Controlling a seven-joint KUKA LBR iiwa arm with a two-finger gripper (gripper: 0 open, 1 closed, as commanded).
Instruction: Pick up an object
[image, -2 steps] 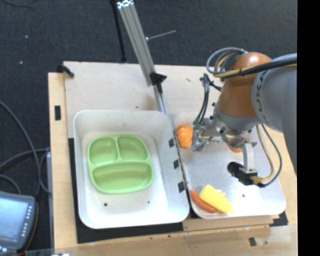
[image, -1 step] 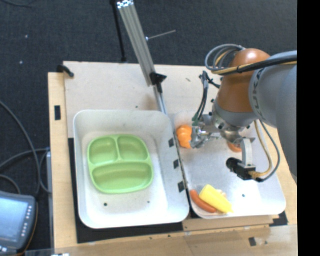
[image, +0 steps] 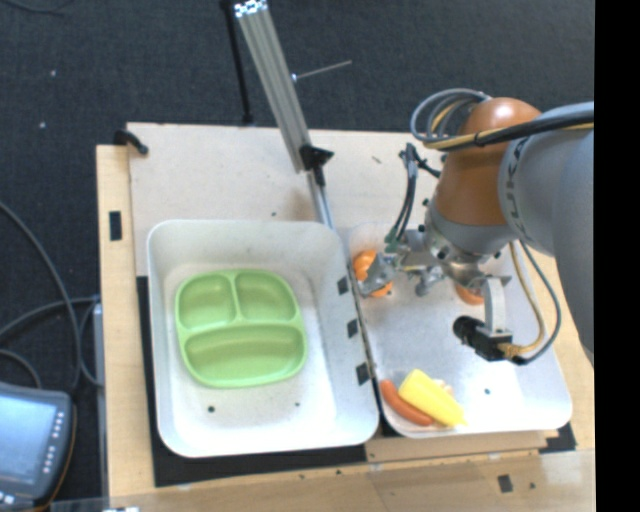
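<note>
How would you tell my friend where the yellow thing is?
Look in the right white bin, the one under the grey arm. Go to its front edge: the yellow thing lies there, touching an orange carrot. It is the one yellow piece there.

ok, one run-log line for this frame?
arm over right bin | gripper beside orange object | yellow piece untouched | green tray left bin
</note>
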